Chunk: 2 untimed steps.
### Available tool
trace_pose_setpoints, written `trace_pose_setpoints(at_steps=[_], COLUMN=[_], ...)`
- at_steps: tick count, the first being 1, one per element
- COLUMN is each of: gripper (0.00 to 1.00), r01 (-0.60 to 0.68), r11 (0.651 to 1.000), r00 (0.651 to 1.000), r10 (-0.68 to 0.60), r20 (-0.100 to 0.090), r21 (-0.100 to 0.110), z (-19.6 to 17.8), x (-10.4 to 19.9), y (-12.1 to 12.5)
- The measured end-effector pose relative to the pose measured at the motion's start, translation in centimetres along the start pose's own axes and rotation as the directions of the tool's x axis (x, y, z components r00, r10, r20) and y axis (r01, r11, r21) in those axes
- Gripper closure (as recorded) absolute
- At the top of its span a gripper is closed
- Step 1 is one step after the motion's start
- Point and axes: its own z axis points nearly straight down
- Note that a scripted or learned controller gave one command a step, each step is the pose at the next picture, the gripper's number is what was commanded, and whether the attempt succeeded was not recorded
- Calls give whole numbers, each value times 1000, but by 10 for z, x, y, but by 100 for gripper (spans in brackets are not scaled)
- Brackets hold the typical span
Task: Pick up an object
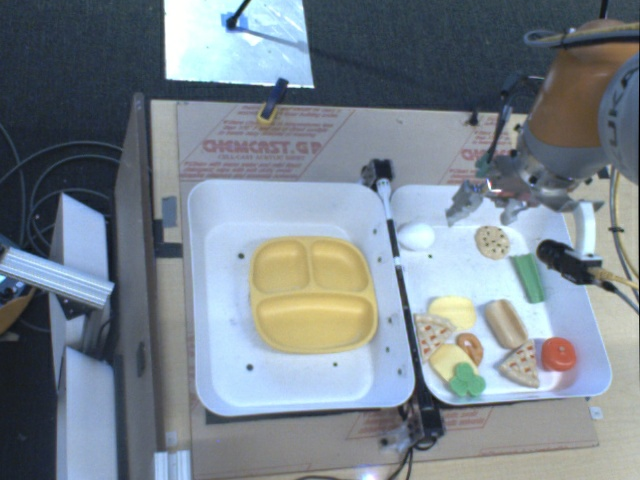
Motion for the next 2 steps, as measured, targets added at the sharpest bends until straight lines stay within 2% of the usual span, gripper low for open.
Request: trace_pose_setpoints(at_steps=[1, 2], gripper=[0, 0], r01=[-6, -5], r11=[1000, 1000], r00=[1000, 1000], r10=[6, 5], r20=[3, 1], r21=[-2, 3], z=[-1, 62], x=[-60, -95], y=[10, 14])
